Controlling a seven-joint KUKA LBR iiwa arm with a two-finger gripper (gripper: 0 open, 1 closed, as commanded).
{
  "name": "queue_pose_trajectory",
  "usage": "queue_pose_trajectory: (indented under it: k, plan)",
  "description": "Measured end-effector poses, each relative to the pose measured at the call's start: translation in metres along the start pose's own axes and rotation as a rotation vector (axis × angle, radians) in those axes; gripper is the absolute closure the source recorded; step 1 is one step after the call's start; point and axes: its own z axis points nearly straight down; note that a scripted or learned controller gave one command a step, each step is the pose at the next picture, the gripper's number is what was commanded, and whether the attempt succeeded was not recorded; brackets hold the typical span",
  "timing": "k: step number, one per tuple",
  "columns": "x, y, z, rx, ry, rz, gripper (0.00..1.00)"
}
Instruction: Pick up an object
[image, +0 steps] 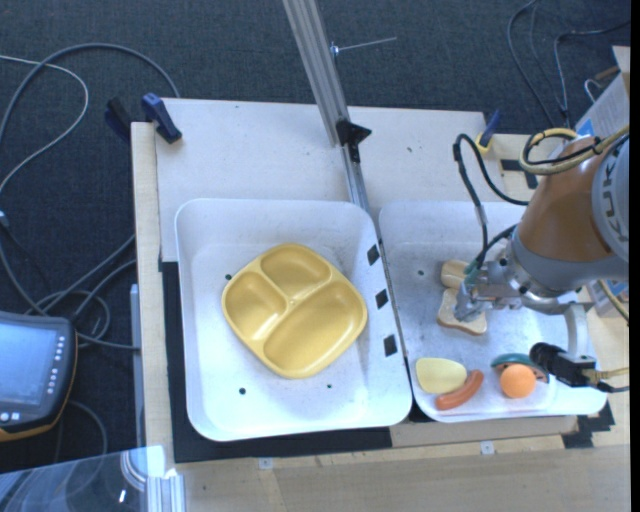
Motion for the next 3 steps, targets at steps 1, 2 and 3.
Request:
queue_pose_trajectory:
  k: [1, 2, 3]
  plan:
    - [-0.008, -0.001, -0.06, -0.007, -0.003, 0.0, 1.0]
    - [-0.008, 0.0, -0.084, -0.004, -0.002, -0.001, 1.0]
    - [0.042, 0.004, -0.076, 0.003, 0.002, -0.005, 1.0]
